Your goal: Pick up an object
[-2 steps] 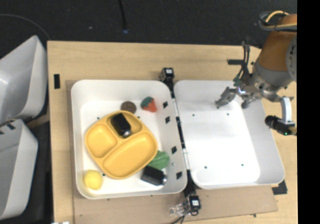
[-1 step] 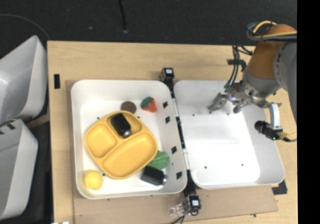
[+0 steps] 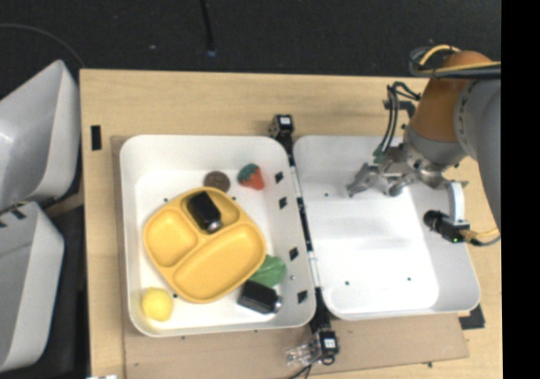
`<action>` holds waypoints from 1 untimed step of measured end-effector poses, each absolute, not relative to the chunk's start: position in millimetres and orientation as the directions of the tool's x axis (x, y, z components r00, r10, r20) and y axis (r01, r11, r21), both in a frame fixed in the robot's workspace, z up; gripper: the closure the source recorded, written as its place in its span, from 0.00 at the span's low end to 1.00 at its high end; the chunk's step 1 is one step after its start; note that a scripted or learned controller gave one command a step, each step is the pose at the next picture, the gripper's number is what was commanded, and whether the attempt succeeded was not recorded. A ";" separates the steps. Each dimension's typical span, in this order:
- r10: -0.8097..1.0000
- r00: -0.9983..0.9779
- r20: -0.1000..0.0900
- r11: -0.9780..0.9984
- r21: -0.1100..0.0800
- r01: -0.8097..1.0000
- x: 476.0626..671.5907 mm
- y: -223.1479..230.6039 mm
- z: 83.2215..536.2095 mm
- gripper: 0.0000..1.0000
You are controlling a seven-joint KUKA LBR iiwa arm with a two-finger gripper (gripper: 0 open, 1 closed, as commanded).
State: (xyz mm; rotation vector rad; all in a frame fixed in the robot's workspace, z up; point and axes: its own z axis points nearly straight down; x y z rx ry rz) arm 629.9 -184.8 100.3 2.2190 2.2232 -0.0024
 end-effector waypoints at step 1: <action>1.000 -0.003 -0.003 0.003 0.004 1.000 631.1 -185.8 113.2 1.00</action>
